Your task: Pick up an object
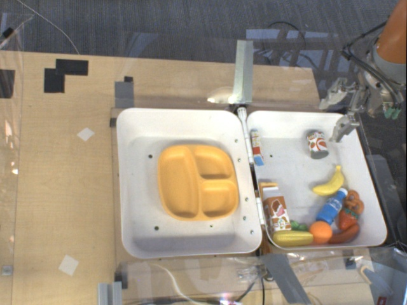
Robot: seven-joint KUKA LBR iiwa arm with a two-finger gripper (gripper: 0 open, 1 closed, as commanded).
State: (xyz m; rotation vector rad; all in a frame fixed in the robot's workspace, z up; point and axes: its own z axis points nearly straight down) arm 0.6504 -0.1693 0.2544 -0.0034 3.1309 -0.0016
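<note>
Gripper (346, 116) hung over the right bin's (286, 138) far corner.
Its fingers looked spread, perhaps, and pinched nothing; the small can (317, 144) lay just beside them, with a banana (330, 183) nearer the front and a yellow divided tray (198, 182) in the left bin (137, 189).

the arm (389, 49) is cut off by the right edge. the can's (317, 143) label is too small to read. red items (348, 218) in the right bin's (299, 170) corner overlap, their shapes unclear.
</note>
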